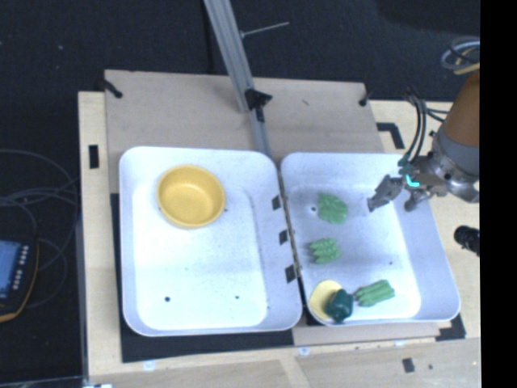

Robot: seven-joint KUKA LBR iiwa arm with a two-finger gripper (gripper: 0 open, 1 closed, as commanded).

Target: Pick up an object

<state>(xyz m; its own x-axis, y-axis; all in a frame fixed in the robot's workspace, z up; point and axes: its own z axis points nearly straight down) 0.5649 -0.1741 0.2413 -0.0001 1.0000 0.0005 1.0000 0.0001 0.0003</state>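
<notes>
Both bins look like smooth white plastic with a faint speckled sheen. The yellow bowl in the left bin is smooth, glossy plastic. The green toys in the right bin look matt and ribbed. The table is pale, matt board. The far rail looks like brushed grey metal.

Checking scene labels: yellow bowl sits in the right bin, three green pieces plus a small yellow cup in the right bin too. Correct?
Not quite. The camera view shows the yellow bowl in the left bin, not the right one. The rest stands: three green pieces and the small yellow cup lie in the right bin.
</notes>
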